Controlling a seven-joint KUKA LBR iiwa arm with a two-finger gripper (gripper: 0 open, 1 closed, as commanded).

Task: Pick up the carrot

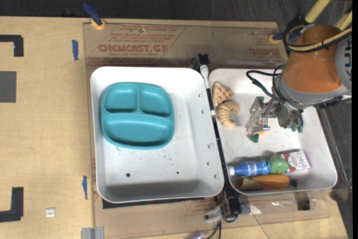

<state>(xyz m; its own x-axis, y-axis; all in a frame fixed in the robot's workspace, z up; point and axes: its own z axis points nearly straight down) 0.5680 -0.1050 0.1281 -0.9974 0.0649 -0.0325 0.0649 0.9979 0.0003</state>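
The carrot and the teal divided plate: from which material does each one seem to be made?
The carrot looks like moulded plastic, a toy: uniform orange, smooth, slightly shiny, though it is small here, so I cannot be sure. The teal divided plate in the left bin also looks like plastic, matte to satin: one even colour, rounded moulded ridges between its three compartments, soft highlights.

I see the divided plate (136, 115) in the left bin (184, 176). In the right bin (319, 137), the croissant (226, 112) lies near the shared wall; the carrot (271, 181) lies along the front wall, just before the bottle (250, 168).
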